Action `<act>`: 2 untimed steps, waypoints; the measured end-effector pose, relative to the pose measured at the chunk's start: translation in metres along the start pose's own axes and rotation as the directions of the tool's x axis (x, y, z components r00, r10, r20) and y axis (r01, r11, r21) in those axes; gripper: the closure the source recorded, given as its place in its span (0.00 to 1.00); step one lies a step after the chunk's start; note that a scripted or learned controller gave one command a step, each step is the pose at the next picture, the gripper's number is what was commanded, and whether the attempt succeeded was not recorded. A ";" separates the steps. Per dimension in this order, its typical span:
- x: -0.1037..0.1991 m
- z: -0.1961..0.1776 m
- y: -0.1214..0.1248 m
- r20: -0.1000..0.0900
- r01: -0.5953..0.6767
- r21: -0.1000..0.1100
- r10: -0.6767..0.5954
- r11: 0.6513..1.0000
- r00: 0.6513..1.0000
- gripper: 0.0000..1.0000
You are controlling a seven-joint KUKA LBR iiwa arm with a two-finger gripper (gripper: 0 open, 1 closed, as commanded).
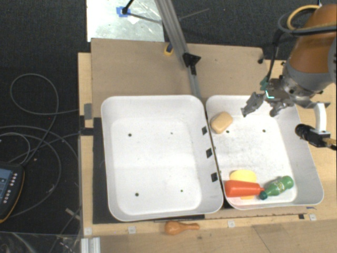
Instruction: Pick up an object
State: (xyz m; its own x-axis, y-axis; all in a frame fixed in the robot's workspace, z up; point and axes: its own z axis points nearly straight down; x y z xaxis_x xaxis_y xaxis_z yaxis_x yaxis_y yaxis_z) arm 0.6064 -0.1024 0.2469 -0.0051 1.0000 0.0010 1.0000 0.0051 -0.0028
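The gripper (263,106) hovers above the right bin (304,157), fingers spread and holding nothing. No object is picked yet: the tan block (221,122) lies nearest, the green bottle (276,187) and orange carrot (241,188) farther off.

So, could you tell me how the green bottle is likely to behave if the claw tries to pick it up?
The bottle lies on its side, so it may roll when nudged. Its smooth round body could slip between fingers. It rests against the carrot, which might shift with it.
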 end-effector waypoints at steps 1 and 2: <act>0.000 -0.002 0.001 0.001 -0.001 -0.004 0.001 1.000 1.000 0.00; 0.010 0.049 -0.001 0.000 -0.001 0.000 0.001 1.000 1.000 0.00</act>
State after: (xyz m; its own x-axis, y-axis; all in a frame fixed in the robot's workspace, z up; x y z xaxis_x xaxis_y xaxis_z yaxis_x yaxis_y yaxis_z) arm 0.6056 -0.0924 0.1983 -0.0045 1.0000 0.0008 1.0000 0.0045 -0.0032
